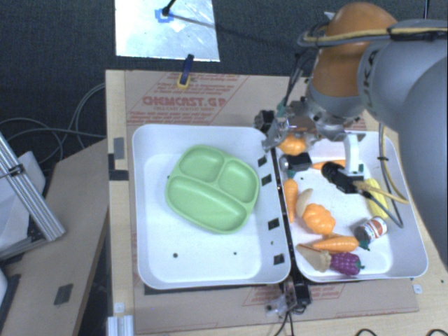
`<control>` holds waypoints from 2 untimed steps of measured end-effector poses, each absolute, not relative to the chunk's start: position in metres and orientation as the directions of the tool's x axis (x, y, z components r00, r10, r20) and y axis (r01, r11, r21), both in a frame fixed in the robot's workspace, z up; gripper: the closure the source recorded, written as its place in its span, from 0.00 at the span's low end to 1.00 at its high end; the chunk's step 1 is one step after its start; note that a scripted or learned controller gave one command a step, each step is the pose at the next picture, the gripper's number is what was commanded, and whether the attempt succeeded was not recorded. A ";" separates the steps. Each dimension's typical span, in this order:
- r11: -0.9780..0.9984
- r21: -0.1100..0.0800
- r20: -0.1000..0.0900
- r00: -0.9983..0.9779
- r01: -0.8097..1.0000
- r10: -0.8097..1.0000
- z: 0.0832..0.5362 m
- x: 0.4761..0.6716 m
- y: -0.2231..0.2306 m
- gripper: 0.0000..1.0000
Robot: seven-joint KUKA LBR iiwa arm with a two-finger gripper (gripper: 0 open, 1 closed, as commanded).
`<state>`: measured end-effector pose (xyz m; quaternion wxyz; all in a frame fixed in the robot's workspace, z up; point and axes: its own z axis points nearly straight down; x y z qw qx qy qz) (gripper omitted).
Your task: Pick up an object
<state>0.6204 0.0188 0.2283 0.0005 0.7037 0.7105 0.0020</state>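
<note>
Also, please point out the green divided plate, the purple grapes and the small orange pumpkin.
green divided plate point(212, 187), camera view, middle of the plate's ridges.
purple grapes point(345, 262), camera view, centre of the bunch.
small orange pumpkin point(318, 218), camera view, top of its body.

The smooth, rounded grey metal arm point(409, 61) is showing a glossy orange band point(350, 30) just above its wrist. Thin dark cables point(302, 54) are running down alongside the wrist toward the small dark metal hand point(288, 145), which is carrying silvery fittings. A white bracket with a green mark point(353, 156) is hanging beside it.
</note>
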 end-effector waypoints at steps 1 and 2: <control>0.009 0.003 0.001 -0.009 1.000 1.000 0.221 0.637 0.076 1.00; 0.007 0.003 0.001 -0.007 1.000 1.000 0.233 0.635 0.091 1.00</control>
